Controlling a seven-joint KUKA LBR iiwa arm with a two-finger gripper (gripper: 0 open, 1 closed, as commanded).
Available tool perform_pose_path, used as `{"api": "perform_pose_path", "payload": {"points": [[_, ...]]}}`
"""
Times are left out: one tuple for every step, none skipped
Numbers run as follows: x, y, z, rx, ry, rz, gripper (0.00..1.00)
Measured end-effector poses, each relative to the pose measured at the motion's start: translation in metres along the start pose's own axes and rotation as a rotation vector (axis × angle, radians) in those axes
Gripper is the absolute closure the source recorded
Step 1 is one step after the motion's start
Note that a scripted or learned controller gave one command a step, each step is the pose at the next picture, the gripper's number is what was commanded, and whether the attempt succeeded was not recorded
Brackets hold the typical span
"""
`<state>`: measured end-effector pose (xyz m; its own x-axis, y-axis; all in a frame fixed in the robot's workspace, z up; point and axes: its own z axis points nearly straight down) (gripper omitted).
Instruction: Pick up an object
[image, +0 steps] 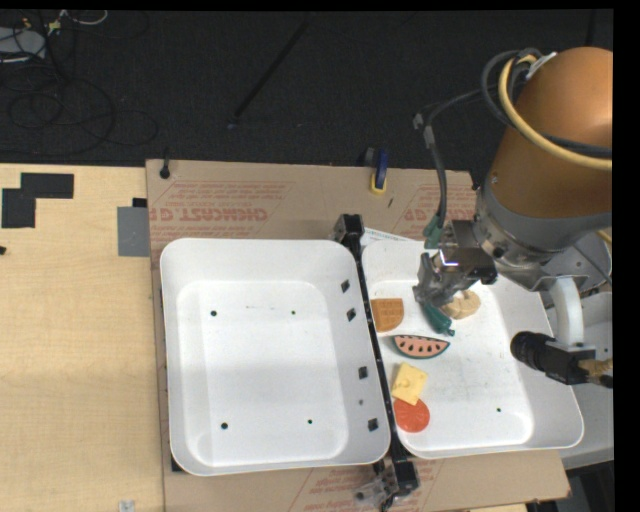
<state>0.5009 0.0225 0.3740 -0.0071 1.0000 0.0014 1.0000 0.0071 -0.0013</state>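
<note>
Right of centre in the frame, the gripper (443, 300) hangs low over the right-hand bin (540, 420), its dark body set beneath the grey and orange arm (555, 130) that fills the upper right corner. Whether it is apart, together or clamped on anything cannot be told from this angle, since the wrist hides the tips.

Just beside it, at its right, lies a pale tan round piece (463, 304), partly covered. A teal strip (440, 318) slants down from under the gripper toward the watermelon slice (421, 346), which lies just below. To the left, near the divider between the bins, sits a brown toast-like square (387, 314). Lower down, a yellow block (408, 383) touches or overlaps a red disc (411, 415). The left-hand bin (260, 350) takes up the middle of the frame.

The risks come from crowding. With the tan piece, the teal strip and the watermelon slice so close together, a closing grip may catch an edge of one and merely shove the others, or pinch two at once and drop both on the lift. The flat pieces lie flush against the bin floor, so the tips could slide over them and close on nothing. A descent slightly off line could also press the tan piece down rather than straddle it.
</note>
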Motion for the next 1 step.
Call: {"api": "perform_pose_path", "payload": {"points": [[0.0570, 0.0323, -0.0651, -0.006, 0.000, 0.001, 1.00]]}}
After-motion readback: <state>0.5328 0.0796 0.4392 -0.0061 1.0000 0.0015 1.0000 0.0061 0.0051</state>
